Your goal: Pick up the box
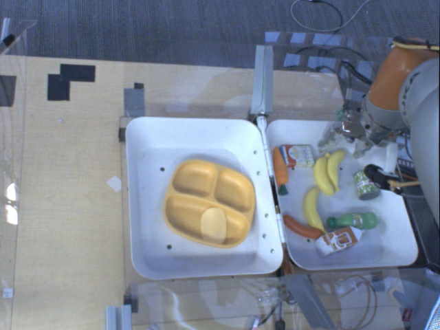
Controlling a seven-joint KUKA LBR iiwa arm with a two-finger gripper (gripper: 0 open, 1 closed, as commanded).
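Approach step: the gripper [349,130], finger state indeterminate, hangs over the right bin's [405,253] far edge; next, travel to the box [298,156] beside the carrot [280,168] and descend.

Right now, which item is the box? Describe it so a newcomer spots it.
Look in the right bin, at its far edge beside the divider. The box lies there, just right of the carrot and left of the bananas. It is the flat white carton with red print, while its neighbours are rounded.
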